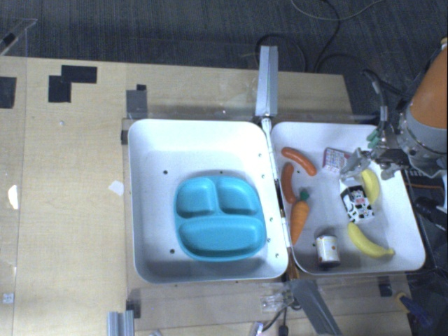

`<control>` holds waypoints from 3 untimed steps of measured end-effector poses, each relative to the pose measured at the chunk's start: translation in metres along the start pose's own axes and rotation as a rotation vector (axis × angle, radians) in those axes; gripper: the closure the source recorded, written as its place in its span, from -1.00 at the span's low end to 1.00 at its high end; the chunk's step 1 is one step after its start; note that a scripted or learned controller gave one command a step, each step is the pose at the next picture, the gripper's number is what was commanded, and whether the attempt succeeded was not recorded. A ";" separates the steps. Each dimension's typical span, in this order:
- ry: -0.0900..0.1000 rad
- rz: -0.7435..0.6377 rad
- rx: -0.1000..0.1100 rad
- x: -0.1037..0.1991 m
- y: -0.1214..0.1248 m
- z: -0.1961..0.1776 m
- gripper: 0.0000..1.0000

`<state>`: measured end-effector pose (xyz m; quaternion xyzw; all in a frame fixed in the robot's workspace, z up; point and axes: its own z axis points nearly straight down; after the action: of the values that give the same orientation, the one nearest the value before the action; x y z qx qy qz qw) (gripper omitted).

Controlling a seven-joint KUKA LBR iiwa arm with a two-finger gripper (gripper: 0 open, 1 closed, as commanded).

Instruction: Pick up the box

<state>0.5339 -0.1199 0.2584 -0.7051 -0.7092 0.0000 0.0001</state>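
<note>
1. White and shallow, two plastic bins sit side by side on the pale wooden worktop, the left bin near the middle of the frame and the right bin at the right side.
2. Lying flat in the left bin is a light blue plastic tray with three compartments, in the bin's lower middle.
3. Near the upper middle of the right bin rests the small pink and white box, close to the bin's far wall.
4. Just left of that box lie two reddish sausages, one slanting along the top left of the bin, the other upright beside the dividing wall.
5. Below them an orange carrot with a green top points toward the lower edge.
6. A small metal can stands near the lower middle of the right bin.
7. Two yellow bananas lie at the right: one short banana higher up and one curved banana lower down, with a black and white cow-patterned item between them.
8. Reaching in from the right edge, the grey arm with its orange band carries the gripper just right of the box; whether the jaws stand open or closed cannot be told, and the box does not appear between them.
</note>
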 end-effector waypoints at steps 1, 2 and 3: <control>-0.001 0.117 -0.002 -0.049 -0.008 -0.023 -1.00; 0.000 0.075 0.001 -0.068 0.024 0.083 -1.00; 0.000 0.104 0.000 -0.041 0.118 0.147 -1.00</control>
<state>0.6517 -0.1604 0.1110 -0.7410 -0.6715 0.0000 0.0002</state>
